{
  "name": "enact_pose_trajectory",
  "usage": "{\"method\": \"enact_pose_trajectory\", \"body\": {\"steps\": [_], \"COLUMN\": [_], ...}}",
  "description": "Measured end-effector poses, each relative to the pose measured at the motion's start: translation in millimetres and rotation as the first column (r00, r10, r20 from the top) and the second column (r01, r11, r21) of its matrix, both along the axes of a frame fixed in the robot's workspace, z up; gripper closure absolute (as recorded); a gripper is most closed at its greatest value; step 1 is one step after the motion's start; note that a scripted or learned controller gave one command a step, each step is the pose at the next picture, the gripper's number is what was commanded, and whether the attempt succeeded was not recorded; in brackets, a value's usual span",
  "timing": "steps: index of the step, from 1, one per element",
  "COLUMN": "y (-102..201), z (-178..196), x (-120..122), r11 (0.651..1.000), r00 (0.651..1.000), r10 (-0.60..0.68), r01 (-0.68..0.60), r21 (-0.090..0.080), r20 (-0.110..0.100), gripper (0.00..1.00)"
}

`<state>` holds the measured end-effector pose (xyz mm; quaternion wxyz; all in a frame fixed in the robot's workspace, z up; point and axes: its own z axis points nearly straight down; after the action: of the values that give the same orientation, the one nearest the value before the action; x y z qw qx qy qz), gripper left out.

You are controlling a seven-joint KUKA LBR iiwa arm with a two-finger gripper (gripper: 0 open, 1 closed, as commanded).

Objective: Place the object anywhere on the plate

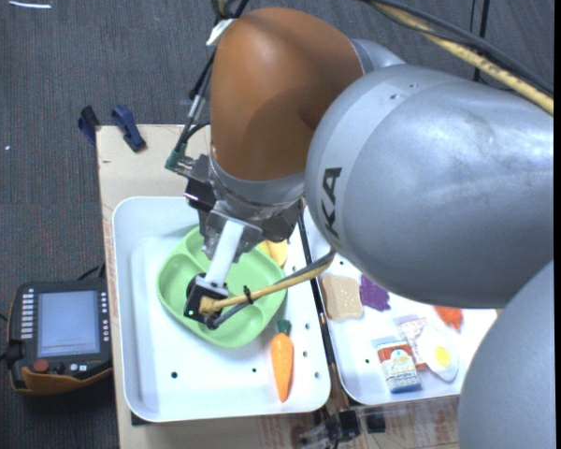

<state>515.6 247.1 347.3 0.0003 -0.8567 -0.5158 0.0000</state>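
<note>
- The grey arm with an orange band (271,82) reaches in from the right and hangs over the left of 2 shallow white bins (136,344) on the table (112,171).
- Its tool (204,309), a black tip at the end of a white shaft, sits low over the light green divided plastic plate (182,274) in the left bin, near the plate's lower left part.
- The tool's tips are small and dark against the plate; I cannot tell how far apart they stand.
- A long tan wooden-looking stick-shaped object (271,286) lies slanted across the plate, its lower left end right at the tool tip and its upper right end reaching over the plate's rim toward the gap between the bins. Whether the tool grips it or merely touches it cannot be made out.
- An orange toy carrot with a green top (280,363) lies in the left bin just beside the plate's lower right edge, off the plate.
- A yellow item (277,250) peeks out at the plate's upper right edge, partly hidden by the arm.
- The right bin (355,386) holds a toy slice of toast (341,296), a purple piece (374,295), a small printed carton (397,363) and a toy fried egg (439,355).
- A handheld control pendant with a screen (61,330) rests on the floor left of the table.
</note>
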Motion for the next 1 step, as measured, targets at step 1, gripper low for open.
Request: {"method": "enact_pose_trajectory", "body": {"steps": [1], "y": [-0.4], "z": [-2.1], "x": [-0.5], "r11": [1.000], "r00": [1.000], "r10": [0.001], "r01": [-0.001], "r21": [-0.003], "r20": [-0.004], "gripper": [0.00]}}
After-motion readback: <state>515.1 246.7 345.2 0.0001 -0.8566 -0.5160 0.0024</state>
